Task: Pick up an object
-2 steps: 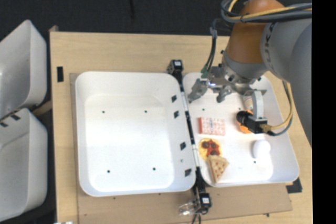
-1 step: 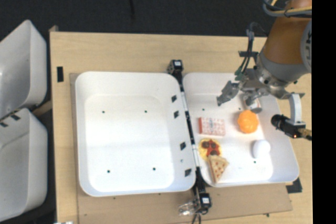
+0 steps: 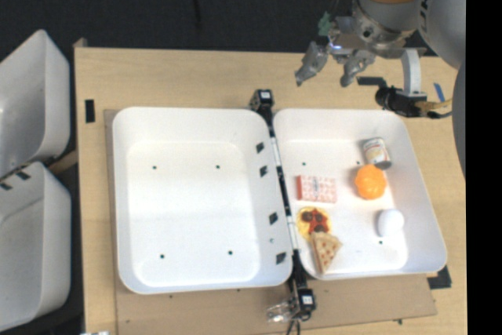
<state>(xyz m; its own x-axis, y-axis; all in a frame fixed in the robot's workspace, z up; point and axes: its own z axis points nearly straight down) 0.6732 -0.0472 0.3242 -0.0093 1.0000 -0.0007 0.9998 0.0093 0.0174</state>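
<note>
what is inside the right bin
The right bin holds a small jar, an orange ball, a white egg-shaped object, a pink packet and two toy foods. Nothing looks covered.

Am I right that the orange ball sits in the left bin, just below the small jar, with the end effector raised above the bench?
Not quite: the camera view shows the orange ball in the right bin, just below the small jar, with the end effector raised above the bench.
</note>
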